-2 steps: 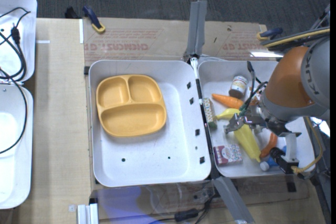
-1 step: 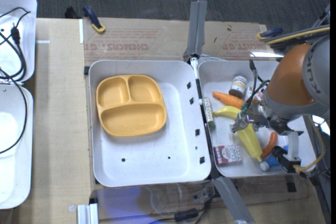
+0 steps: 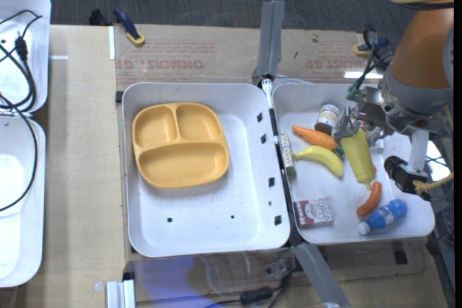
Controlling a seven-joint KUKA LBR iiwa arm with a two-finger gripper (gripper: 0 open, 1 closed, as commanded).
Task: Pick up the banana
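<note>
Banana (image 3: 322, 158): lies in the right bin (image 3: 415, 227), toward its left half, curved, tips pointing left and right-near; it is free, nothing of mine touches it
Carrot (image 3: 314, 136): just far of the banana, close enough that they may touch
Mustard bottle (image 3: 359, 157): yellow, lying just right of the banana, cap end toward the far side
My gripper (image 3: 351, 123): hangs over the far part of the right bin, above the cap end of the mustard bottle and beside a small jar (image 3: 329, 115)
My jaws: I cannot tell from this slant whether they stand apart or together; I see nothing held in them
Sausage (image 3: 369, 199): orange-red, near of the mustard bottle
Water bottle (image 3: 382, 218): blue, at the near right corner of the right bin
Small carton (image 3: 313, 211): red and white, near left in the right bin
Left bin (image 3: 195, 227): holds a yellow divided plate (image 3: 180, 143) in its far left part
</note>
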